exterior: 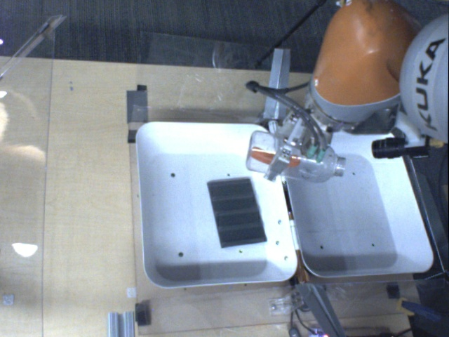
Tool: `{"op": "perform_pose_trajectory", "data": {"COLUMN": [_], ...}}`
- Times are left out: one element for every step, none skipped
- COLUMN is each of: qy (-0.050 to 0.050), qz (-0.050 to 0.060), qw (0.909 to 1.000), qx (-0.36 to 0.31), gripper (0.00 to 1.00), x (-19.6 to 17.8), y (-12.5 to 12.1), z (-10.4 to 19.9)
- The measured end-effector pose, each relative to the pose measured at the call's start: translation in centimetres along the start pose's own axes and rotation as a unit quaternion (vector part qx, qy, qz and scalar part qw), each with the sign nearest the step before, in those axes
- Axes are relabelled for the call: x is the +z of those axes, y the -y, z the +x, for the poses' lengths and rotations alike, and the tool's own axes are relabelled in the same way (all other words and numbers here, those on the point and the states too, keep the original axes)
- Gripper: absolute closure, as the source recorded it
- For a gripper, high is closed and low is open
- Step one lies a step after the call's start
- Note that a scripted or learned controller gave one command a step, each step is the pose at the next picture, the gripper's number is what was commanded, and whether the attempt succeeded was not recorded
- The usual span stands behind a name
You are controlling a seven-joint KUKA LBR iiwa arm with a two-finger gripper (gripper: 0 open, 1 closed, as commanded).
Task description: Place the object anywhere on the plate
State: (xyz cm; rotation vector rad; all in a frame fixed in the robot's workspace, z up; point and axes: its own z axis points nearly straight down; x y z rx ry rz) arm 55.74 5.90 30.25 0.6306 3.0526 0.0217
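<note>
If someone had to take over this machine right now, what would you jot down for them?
Gripper: over the upper right corner of the left bin, with a clear, orange-tinted object at its fingers; whether it is truly clamped, I cannot tell.
Plate: the dark ribbed slab lying flat in the left bin, nothing on it.
Right bin: partly under the arm.
Done: the object appears lifted.
Left: move it down-left over the plate and set it there.

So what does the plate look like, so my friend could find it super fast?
Find the two white bins side by side and pick the left bin. On its floor, a bit right of the middle, lies the plate: a flat, dark, ridged rectangle set at a slight tilt. It is the one dark thing on that white floor.
</note>
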Motion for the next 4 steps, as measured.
{"op": "perform_pose_trajectory", "data": {"qy": [-0.009, -0.008, -0.005, -0.001], "qz": [0.008, 0.006, 0.003, 0.001], "qw": [0.997, 0.9872, 0.9873, 0.9874], "qx": [-0.076, -0.159, -0.159, -0.158], "gripper": [1.0, 1.0, 1.0, 1.0], "x": [5.1, 4.4, 3.2, 2.0], "y": [8.6, 2.8, 2.6, 2.3], "z": [-3.6, -4.2, -4.3, -4.4]}}
